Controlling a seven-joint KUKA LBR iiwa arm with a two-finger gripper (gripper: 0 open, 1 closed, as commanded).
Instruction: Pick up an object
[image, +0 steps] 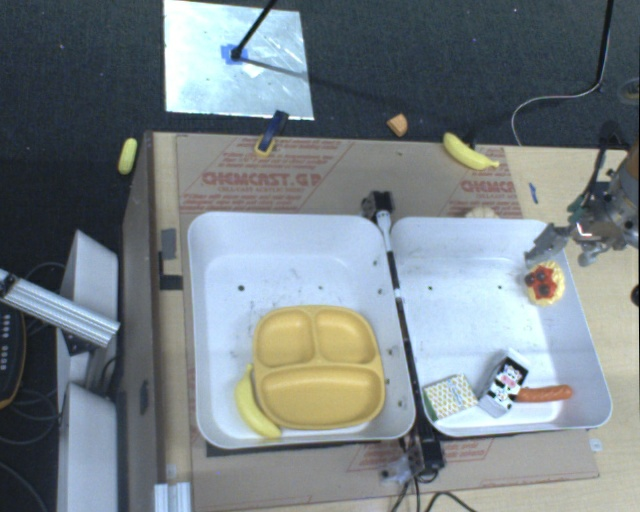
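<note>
A divided yellow plate (318, 367) and a banana (252, 403) lie in the left bin (215, 300). The right bin (470, 270) holds a small box (449, 396), a carton (505, 385), a carrot (543, 393) and a pizza toy (544, 282). Above that toy hangs the end effector (565, 243), fingers spread, gripping nothing. Red lettering on the worktop (330, 170) reads "CHEMCAST".

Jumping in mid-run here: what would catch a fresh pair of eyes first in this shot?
First the yellow divided plate filling the front of the left bin, a banana tucked at its front left edge. Then the gripper at the right bin's far right rim, just above a small red and yellow item.
</note>
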